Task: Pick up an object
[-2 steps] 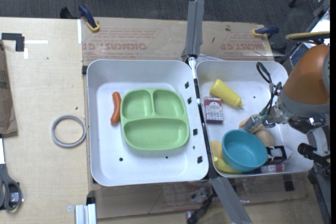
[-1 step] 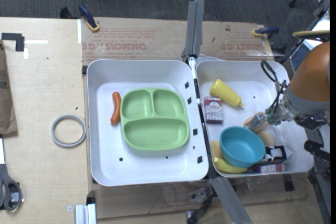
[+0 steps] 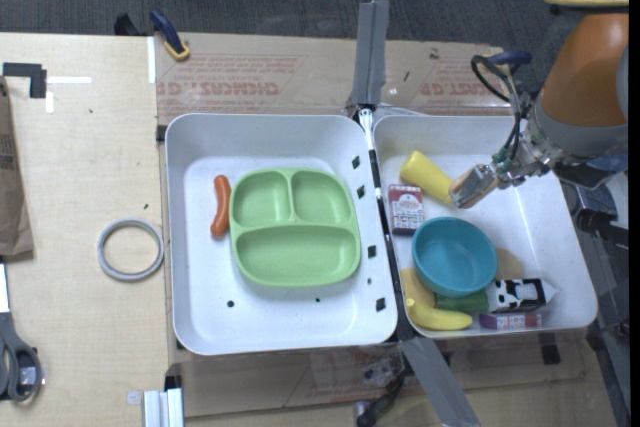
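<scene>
**Left bin** (image 3: 190,245): you have a green divided plate (image 3: 295,240) near the middle, with an orange toy hot dog (image 3: 219,205) lying just beside its left edge.

**Right bin** (image 3: 560,245): the clutter is here. A yellow block (image 3: 425,173) lies toward the far wall; a small red carton (image 3: 405,209) sits just in front of it, against the divider side. A blue bowl (image 3: 455,253) stands in the middle. A toy banana (image 3: 435,313) lies at the near-left corner, touching the bowl's near side, and a black-and-white carton (image 3: 518,297) lies to the right of it along the near wall.

**Arm**: the gripper (image 3: 472,187) hangs over the right bin's far half, just beside the yellow block's right end and above the bowl's far rim. Nothing shows between its tips; how wide it stands you cannot tell from this slant.

**Outside the bins**: a tape ring (image 3: 131,248) rests on the bench, well apart to the left.

**Step in hand**: by my reading, the approach. No object is lifted yet; the yellow block is the nearest candidate.

**Next move calls for**: centre over the block and descend with the tips straddling its narrow width. Mind the red carton and bowl rim close by, either of which could be nudged.
</scene>
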Robot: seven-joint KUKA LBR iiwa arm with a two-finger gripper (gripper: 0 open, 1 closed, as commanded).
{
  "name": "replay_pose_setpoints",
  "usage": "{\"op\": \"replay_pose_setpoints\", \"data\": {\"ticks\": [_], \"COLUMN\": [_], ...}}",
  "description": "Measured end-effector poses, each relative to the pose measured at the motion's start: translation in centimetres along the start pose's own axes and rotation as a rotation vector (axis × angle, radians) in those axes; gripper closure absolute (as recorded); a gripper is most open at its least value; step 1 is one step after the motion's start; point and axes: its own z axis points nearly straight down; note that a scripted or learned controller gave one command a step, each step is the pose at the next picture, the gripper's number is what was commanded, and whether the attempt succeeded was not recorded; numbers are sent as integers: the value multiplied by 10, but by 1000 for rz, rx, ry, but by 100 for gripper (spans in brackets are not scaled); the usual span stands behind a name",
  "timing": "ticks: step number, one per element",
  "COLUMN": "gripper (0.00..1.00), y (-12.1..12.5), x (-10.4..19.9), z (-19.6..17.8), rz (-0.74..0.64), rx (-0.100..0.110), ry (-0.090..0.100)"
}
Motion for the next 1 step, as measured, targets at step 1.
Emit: {"op": "replay_pose_setpoints", "data": {"ticks": [1], "gripper": [100], "y": [20], "x": [36], "z": [-19], "rz": [-101], "rx": [0], "ry": [0]}}
